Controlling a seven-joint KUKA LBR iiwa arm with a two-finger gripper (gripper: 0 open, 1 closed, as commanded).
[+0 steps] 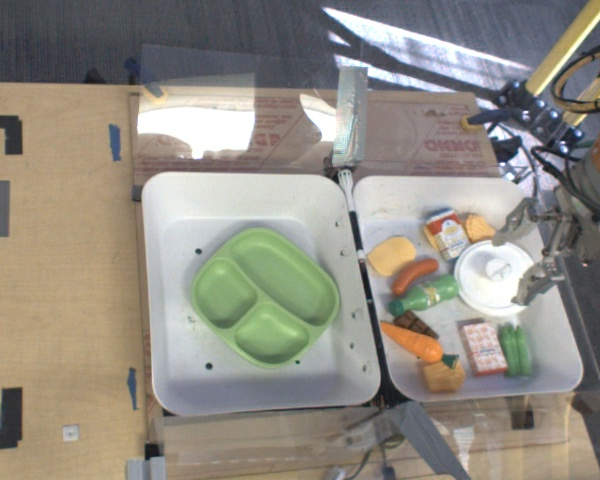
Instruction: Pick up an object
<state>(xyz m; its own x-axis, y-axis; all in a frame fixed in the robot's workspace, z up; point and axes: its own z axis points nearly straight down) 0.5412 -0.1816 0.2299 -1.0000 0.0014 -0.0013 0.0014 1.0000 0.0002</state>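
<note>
The right bin (565,353) holds several toy foods. Among them are a white round dish (488,276), a red sausage (415,274), a green bottle (432,293), a carrot (412,340), a tan bread piece (391,256), a small red-orange carton (446,234) and a pink box (482,348). My gripper (526,252) hangs over the bin's right side, just right of the white dish. It is open, with one finger (516,219) toward the back and the other (532,284) toward the front, and nothing between them.
A green divided plate (265,294) lies in the left bin (165,203). A green pod (517,350), a yellow block (443,376) and a brown piece (413,323) also sit in the right bin. Cables and a yellow bar (570,38) are at the back right.
</note>
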